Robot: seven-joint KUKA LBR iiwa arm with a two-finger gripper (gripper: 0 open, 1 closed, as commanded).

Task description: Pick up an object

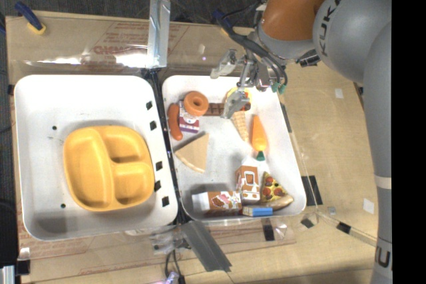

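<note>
My gripper (245,80) hangs over the far edge of the right bin (293,163), below the orange wrist band. Just under it lie a small yellow and silver item (235,100) and an ice cream cone (240,124). I see nothing held in the gripper. Left of it a donut (196,103) rests on a small packet, with a red sausage (174,122) beside it. An orange carrot (258,134) lies along the right wall. A tan bread wedge (193,153) sits mid-bin.
Near the right bin's front lie a pizza slice (274,193), a small carton (247,183), a brown wrapped bar (216,201) and a blue stick (257,211). The left bin (33,103) holds a yellow divided tray (110,166). A grey bracket (160,30) stands behind the bins.
</note>
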